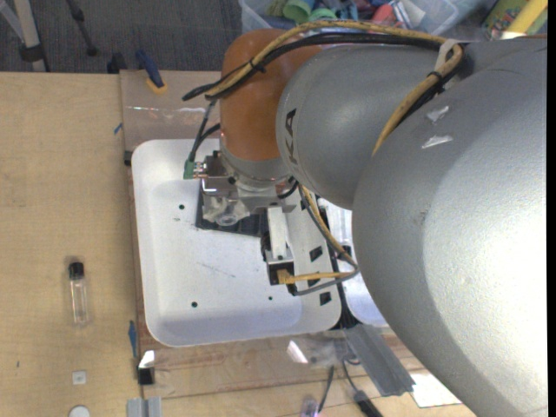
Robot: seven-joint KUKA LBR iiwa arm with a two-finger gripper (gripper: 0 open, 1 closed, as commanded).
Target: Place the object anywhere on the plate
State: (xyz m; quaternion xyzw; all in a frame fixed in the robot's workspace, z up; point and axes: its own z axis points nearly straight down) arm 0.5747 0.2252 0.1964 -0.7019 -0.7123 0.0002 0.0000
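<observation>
Arm (417, 146) over left bin (174, 233); gripper (228, 208) low above floor, grip state hidden, cannot tell. Vial (78, 292) on bench, left.

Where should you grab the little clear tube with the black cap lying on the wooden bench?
Grip the small clear vial with a black cap around its middle, coming straight down from above. It seems to lie flat on the wooden bench, long and thin, so squeezing across its narrow width looks safest.

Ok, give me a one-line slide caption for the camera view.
Grey KUKA arm with orange band reaches from the right over a shallow white bin, its gripper low above the bin floor.
</observation>
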